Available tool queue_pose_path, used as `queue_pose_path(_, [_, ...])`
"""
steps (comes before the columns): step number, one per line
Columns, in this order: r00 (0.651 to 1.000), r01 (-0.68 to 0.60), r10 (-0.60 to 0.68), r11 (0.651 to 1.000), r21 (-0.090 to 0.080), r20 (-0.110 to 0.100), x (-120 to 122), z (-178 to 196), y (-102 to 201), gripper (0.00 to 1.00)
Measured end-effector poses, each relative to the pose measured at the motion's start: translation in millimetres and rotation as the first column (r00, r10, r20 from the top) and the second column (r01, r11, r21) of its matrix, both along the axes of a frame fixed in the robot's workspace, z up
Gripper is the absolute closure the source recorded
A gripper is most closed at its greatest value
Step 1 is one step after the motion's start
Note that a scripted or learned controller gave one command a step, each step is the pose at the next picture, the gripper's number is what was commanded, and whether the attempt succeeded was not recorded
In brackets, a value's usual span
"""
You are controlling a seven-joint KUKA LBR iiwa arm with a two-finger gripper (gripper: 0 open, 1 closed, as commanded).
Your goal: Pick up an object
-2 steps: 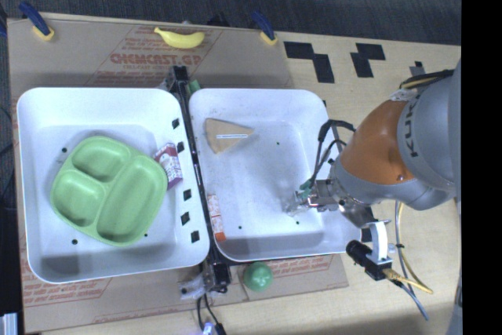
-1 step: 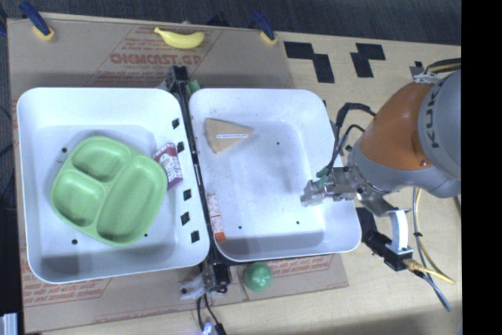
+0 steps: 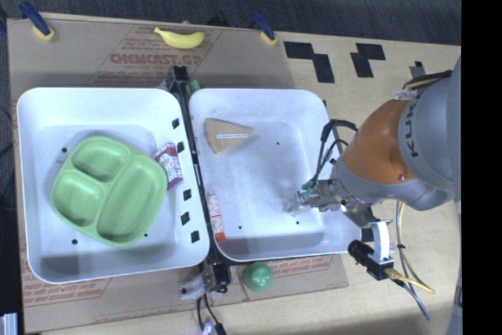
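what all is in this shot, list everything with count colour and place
bins: 2, white, side by side on the bench
tray: 1, green, three compartments, in the left bin
packet: 1, dark red and white, left bin, by the tray's right edge
wedge: 1, tan, upper left of the right bin
ball: 1, green, on the bench below the right bin
banana: 1, yellow, above the bins
clamps: 2, blue, top edge of the board
arm: 1, grey and orange, from the right
pincer: 1, low in the right bin's right side
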State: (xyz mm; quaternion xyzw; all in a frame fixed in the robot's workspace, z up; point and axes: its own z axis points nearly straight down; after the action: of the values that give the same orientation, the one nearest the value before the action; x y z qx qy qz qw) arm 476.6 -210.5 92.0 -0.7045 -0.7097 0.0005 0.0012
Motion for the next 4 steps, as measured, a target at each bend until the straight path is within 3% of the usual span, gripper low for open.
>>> queue_pose_path(1, [1.0,-0.001,0.001,1.0,0.001,0.0,0.2,-0.3,30.8,1.0])
queue_pose_path(2, [1.0,0.001,-0.001,1.0,-0.003,0.005,1.2,134.4,31.4,1.0])
queue_pose_path(3, [1.0,-0.004,0.004,1.0,-0.004,0.007,2.4,144.6,31.4,1.0])
queue_pose_path(4, [1.0,-0.004,0.004,1.0,-0.004,0.007,2.4,144.6,31.5,0.0])
